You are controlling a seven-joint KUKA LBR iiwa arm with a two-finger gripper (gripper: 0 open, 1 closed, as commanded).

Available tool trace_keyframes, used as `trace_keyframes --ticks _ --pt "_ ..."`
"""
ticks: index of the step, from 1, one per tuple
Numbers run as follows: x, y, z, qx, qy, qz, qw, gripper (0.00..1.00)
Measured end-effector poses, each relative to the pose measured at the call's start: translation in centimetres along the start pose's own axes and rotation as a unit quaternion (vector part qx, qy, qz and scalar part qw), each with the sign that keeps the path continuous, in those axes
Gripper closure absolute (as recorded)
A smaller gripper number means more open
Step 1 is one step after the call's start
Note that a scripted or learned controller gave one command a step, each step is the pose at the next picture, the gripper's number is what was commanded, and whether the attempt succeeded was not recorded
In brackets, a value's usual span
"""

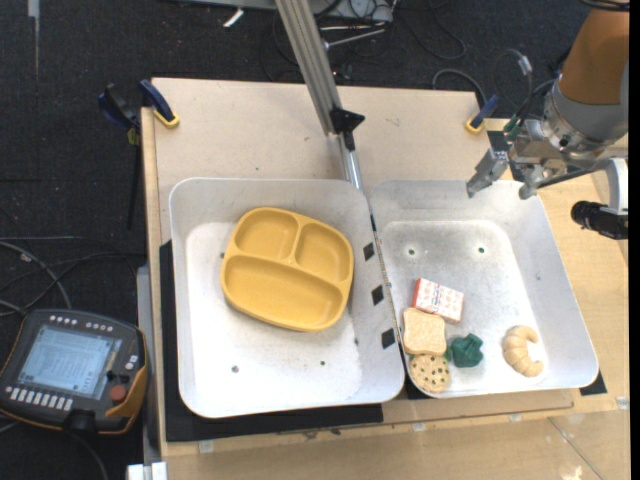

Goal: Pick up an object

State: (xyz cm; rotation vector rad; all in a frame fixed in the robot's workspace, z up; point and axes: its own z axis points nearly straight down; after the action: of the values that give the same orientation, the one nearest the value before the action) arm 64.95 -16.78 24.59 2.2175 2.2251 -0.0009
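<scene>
Currently, camera view: pincer (505, 180) hangs over the right bin's (560, 268) far rim, fingers apart, nothing between them | croissant (523, 351) lies at that bin's near right, beside green piece (465, 350), toast (424, 332), cookie (430, 372), pink box (439, 299) | likely light, stiff, smooth; grip across its middle.

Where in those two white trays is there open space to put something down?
Right bin: its upper half is bare, between the far rim and the pink box. The near edge is crowded with bread, cookie, green piece and croissant. Left bin: bare strips surround the yellow plate, widest near.
</scene>
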Motion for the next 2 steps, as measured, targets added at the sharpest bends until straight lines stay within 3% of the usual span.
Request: trace_keyframes --ticks 1,2 --pt "0.0 0.0 0.0 0.000 0.000 0.000 1.0000 0.00" --pt "0.3 -0.8 4.7 0.002 0.000 0.001 1.0000 0.00"
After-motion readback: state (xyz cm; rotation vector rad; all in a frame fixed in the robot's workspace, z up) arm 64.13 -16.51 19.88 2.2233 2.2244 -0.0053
